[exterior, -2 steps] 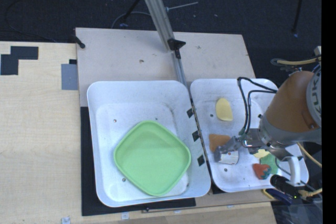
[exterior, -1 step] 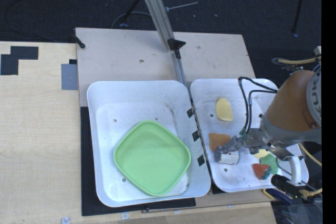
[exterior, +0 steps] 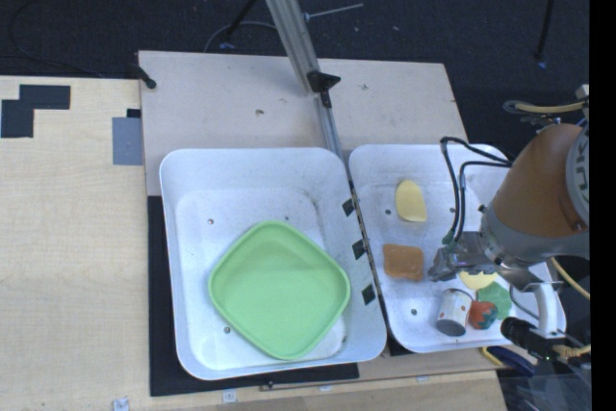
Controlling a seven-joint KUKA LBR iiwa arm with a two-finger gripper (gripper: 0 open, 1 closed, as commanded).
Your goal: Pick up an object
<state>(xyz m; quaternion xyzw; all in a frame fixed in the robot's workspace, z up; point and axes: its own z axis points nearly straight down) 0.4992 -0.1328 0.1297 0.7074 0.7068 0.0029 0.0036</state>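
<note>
Nothing is lifted yet, as far as I can judge: the brown block, the yellow piece, the small grey cup and the red and green bits all lie loose in the right bin, while the green plate sits alone in the left bin. The arm leans in low from the right over that bin, its tool just beside the brown block. Whether it is apart or together I cannot tell from here.

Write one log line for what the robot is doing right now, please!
task: pick up an object | gripper: low in right bin, beside brown block | nothing seen held | green plate: left bin
</note>
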